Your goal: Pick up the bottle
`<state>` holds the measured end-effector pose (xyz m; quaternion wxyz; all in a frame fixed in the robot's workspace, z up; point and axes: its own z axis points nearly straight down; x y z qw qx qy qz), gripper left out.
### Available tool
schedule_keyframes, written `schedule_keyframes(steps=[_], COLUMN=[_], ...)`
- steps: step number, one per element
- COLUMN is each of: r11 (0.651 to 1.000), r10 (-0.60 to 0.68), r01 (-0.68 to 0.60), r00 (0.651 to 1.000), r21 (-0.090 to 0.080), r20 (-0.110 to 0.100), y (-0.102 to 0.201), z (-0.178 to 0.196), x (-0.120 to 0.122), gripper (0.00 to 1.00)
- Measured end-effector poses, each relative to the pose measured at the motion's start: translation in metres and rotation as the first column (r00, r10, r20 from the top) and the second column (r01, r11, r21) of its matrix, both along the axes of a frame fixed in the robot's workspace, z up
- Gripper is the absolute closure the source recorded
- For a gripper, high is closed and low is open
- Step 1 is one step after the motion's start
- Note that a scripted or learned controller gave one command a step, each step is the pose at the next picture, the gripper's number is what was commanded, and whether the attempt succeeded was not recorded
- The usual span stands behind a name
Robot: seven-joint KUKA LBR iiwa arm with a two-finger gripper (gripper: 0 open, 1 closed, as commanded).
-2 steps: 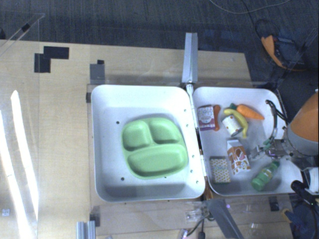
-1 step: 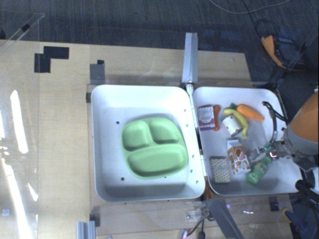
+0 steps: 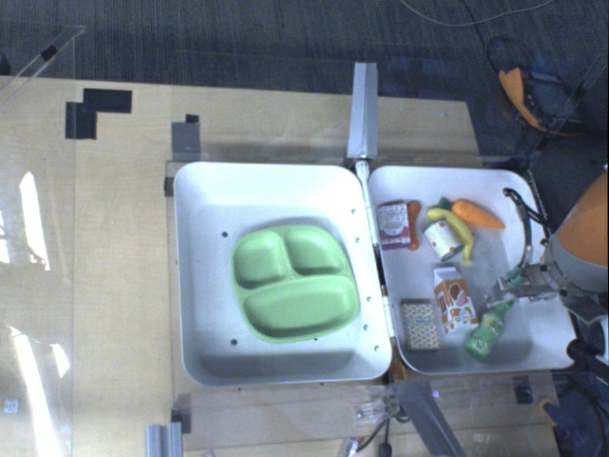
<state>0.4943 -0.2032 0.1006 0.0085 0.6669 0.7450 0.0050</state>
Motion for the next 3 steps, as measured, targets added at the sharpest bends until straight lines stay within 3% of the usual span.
schedule_keyframes(steps=[1, 2, 3], r11=[0.949, 0.886, 0.642], r10=[-0.316, -0.464, -0.767], r01=[0.316, 0.464, 0.767], r00=[0.949, 0.886, 0.642], r21=[0.004, 0.004, 0.005], r20=[-0.013, -0.015, -0.017], y=[0.045, 0.037, 0.034], z=[0.109, 0.146, 0.136], x=[0.026, 0.106, 0.096], gripper=[1.00, 1.00, 1.00])
